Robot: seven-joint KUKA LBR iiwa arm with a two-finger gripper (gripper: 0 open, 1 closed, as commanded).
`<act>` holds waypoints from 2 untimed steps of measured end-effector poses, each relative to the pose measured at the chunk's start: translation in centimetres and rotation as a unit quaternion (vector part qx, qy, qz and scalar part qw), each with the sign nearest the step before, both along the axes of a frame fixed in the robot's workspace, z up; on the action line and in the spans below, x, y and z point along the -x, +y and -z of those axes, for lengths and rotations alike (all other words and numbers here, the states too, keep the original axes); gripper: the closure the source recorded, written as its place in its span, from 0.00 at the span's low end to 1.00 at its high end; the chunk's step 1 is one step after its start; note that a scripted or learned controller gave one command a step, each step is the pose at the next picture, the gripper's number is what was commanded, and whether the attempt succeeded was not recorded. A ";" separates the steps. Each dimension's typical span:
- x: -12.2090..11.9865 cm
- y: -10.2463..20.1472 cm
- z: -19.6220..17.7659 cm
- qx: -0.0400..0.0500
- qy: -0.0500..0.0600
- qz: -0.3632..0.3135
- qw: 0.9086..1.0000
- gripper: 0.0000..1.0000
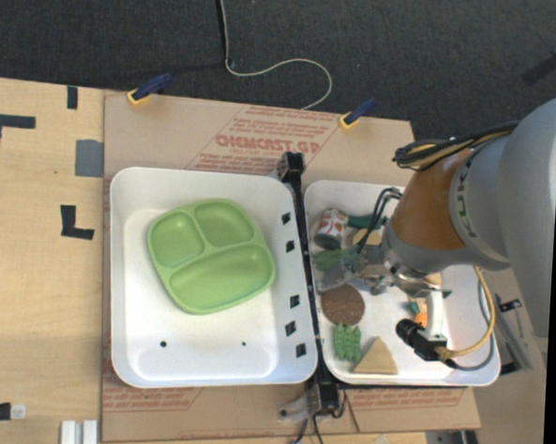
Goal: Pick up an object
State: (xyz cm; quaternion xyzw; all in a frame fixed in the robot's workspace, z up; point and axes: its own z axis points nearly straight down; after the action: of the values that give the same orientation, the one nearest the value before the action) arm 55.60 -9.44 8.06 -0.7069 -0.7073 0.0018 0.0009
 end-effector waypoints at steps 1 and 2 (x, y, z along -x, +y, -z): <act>7.5 7.6 -10.7 -0.001 -0.001 -0.001 1.000 0.00; 7.4 7.4 -10.8 -0.001 0.005 0.000 1.000 1.00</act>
State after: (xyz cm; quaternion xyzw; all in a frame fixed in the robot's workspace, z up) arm 48.23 -2.02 18.82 -0.7066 -0.7075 0.0052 0.0052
